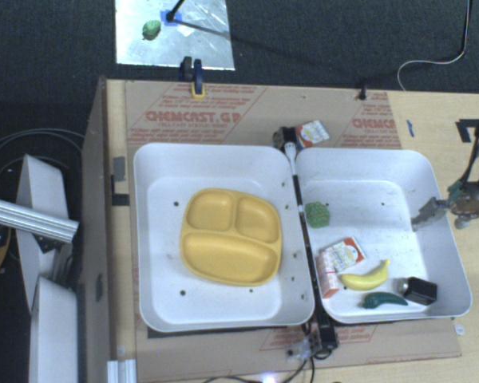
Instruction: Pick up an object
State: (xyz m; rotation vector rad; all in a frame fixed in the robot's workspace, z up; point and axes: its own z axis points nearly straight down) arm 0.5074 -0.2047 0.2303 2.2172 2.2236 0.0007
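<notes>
Banana [365, 277] (right bin), claw [428, 211] well apart

Right bin [399, 170] far half open, banana [365, 278], packet [338, 258] – crowding near wall

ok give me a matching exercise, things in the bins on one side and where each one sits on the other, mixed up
Things:
1. yellow tray
2. banana
3. green ball
4. black block

Places:
A. right bin, near corner by the arm's side
B. left bin, in the middle
C. right bin, by the wall shared with the left bin
D. right bin, next to the snack packet

Pairs: 1-B, 2-D, 3-C, 4-A
</notes>
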